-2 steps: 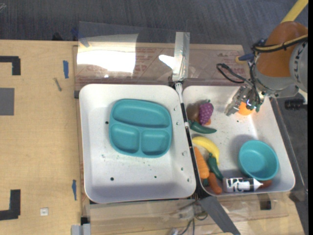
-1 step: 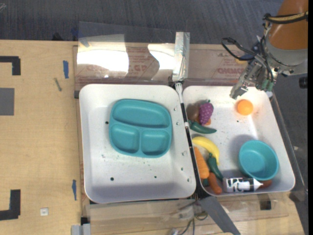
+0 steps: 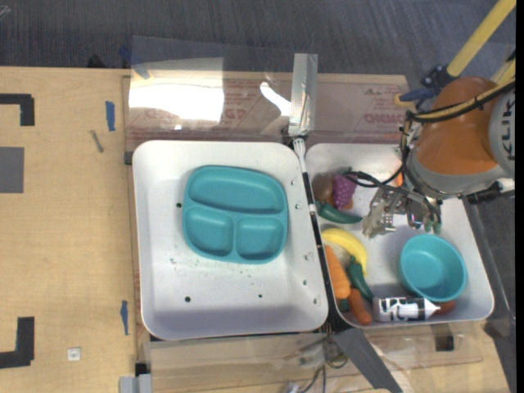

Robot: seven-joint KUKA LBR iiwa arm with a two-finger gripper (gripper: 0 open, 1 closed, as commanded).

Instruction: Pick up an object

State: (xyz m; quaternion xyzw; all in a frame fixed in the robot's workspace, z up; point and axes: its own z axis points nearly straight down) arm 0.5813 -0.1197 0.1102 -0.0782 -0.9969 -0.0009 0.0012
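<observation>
Reaching is the step in hand, as far as I can judge: the arm [image 3: 458, 137] hangs low over the right bin [image 3: 475, 244], and nothing has been picked up yet. The fingers [image 3: 391, 218] point down into the middle of that bin. They are small and blurry from up here, so I cannot tell how wide they are apart, and I see nothing held between them.

Toys lie all around. The purple grapes [image 3: 344, 189] sit just to the left of the fingers and a bit farther back. The yellow banana [image 3: 348, 246] is near, to the left and toward the front. The blue bowl [image 3: 431, 268] is just beside the fingers on the right, toward the front. An orange carrot [image 3: 338, 277] lies farther off, past the banana.

Next, the fingers should choose one toy, go straight down over it, squeeze, then lift.

The left bin [image 3: 164, 285] has a blue tray [image 3: 235, 213], well apart from the fingers.
</observation>
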